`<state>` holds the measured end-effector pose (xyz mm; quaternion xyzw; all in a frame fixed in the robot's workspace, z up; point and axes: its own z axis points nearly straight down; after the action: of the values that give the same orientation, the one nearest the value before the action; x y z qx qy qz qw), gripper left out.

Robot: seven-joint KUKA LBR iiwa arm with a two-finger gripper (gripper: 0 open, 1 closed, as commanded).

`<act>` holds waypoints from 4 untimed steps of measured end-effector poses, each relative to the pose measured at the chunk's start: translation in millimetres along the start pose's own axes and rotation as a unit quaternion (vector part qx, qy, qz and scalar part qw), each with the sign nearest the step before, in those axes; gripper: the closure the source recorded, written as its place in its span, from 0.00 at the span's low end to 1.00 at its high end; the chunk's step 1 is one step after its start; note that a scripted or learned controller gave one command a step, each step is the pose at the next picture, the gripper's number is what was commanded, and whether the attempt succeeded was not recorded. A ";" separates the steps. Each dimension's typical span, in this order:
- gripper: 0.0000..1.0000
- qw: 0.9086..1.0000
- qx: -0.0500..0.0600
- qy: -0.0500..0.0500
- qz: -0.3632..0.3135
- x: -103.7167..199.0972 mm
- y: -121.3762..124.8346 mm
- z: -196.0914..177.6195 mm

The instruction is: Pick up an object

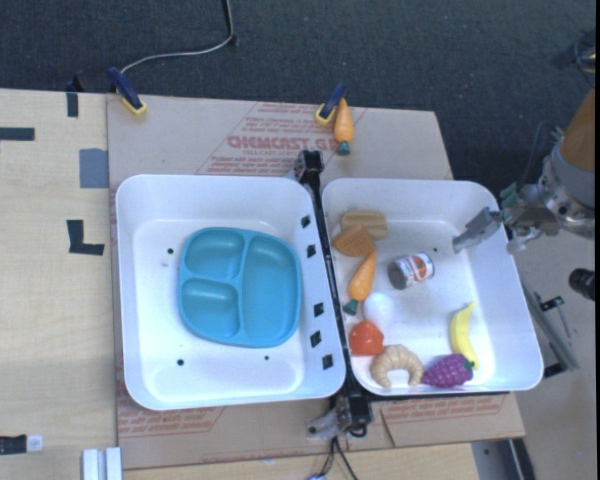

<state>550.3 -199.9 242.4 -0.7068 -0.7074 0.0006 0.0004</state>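
The right bin holds several toy foods: a bread roll, a brown slice, a carrot, a small can on its side, a white egg, a red tomato, a croissant, purple grapes and a banana. My gripper hangs over the bin's upper right corner, up and to the right of the can, with nothing seen in it. The arm's orange band shows at the right edge.
The left bin holds a blue divided plate. A black divider runs between the bins. An orange carrot-like piece and yellow clamps sit on the cardboard behind the bins.
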 end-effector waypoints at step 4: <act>0.00 1.000 0.000 0.000 -0.001 102.9 96.0 156.7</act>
<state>646.0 -97.0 85.5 -0.7064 -0.7078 0.0004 0.0000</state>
